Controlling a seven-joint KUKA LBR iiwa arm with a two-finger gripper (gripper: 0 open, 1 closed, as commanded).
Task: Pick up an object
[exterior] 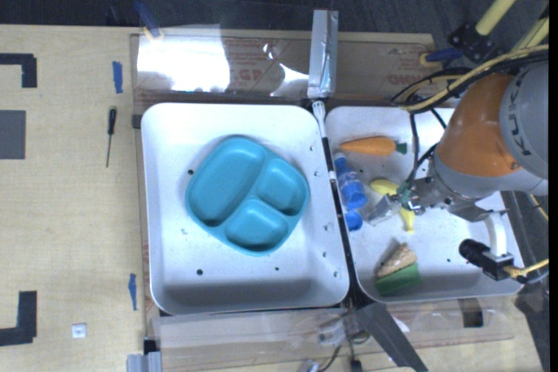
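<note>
Blue, and divided into three compartments, the plate (249, 192) you see lies alone in the middle of the left bin (166, 274), tilted toward that bin's near right corner. In the right bin (436, 287) you find an orange carrot (370, 146) near the far edge, a clear bottle with blue ends (350, 192) along the left wall, a yellow banana-like piece (386, 187) toward the centre, and a green-and-tan wedge (398, 267) near the front edge. The grey arm with its orange band (475, 139) reaches in from the right edge of the worktop (61, 213); its hand (394, 203) sits low over the bin's centre, just beside the yellow piece and the bottle. You cannot tell how the hand is set.
</note>
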